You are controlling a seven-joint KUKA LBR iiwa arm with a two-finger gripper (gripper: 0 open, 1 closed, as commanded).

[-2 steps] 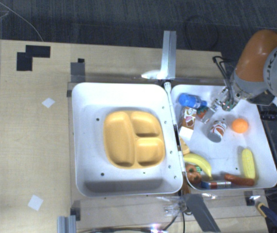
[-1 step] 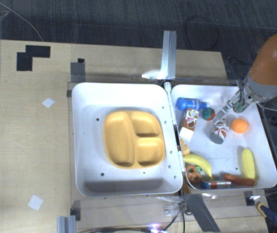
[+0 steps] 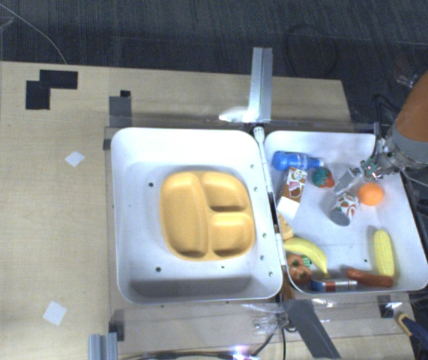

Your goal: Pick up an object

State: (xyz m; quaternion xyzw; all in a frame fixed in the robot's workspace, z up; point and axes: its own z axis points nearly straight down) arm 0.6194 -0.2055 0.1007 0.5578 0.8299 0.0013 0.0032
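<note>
Hovering over the right bin (image 3: 416, 231) near its far right corner, gripper (image 3: 369, 169) jaw state impossible to tell; sitting just below it, orange ball (image 3: 371, 194) touching a tilted cup (image 3: 344, 206); lying by the near right corner, corn cob (image 3: 383, 252)

Yellow tray (image 3: 205, 214), white bins (image 3: 135, 201), blue bottle (image 3: 296, 160), orange ball (image 3: 371, 194), yellow banana (image 3: 309, 251).
</note>
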